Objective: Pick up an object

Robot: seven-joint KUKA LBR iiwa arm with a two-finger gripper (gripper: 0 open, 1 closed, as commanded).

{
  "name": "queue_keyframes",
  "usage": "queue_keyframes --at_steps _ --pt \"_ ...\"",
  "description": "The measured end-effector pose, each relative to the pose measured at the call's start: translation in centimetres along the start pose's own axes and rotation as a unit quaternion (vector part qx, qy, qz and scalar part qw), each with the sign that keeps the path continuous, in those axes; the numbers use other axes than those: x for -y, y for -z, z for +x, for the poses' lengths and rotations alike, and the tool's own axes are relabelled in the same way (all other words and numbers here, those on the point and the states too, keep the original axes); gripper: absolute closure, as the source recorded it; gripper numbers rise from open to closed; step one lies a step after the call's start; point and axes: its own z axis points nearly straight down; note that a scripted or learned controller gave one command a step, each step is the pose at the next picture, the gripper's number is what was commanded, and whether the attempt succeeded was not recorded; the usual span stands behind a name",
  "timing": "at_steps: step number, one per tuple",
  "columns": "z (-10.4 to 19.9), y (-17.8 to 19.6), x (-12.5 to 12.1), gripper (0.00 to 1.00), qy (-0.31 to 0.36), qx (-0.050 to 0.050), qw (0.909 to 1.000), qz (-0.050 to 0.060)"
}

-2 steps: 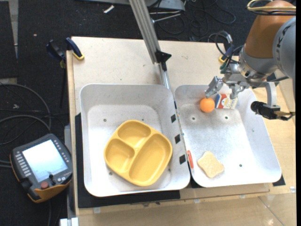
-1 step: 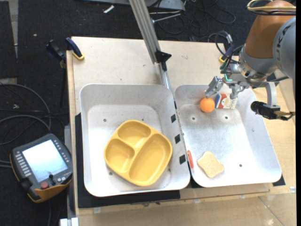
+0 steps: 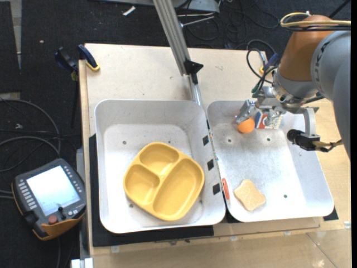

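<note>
No readable text anywhere. The teach pendant point(image 3: 49, 197) screen is glowing but blank at this resolution, and the small red-and-white item point(image 3: 266, 119) by the orange ball point(image 3: 245, 126) shows print too blurred to read.

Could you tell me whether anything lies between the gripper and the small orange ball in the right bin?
Nothing visible does. The two-finger gripper is low in the far part of the right white bin, directly beside the small orange ball. The tan bread-slice-shaped piece lies apart, near the bin's front.
</note>
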Motion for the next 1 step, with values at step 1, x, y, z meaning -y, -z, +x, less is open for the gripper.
queue_keyframes --at_steps 1 --pt "0.62 -6.30 0.34 0.00 0.000 -0.001 1.0000 0.002"
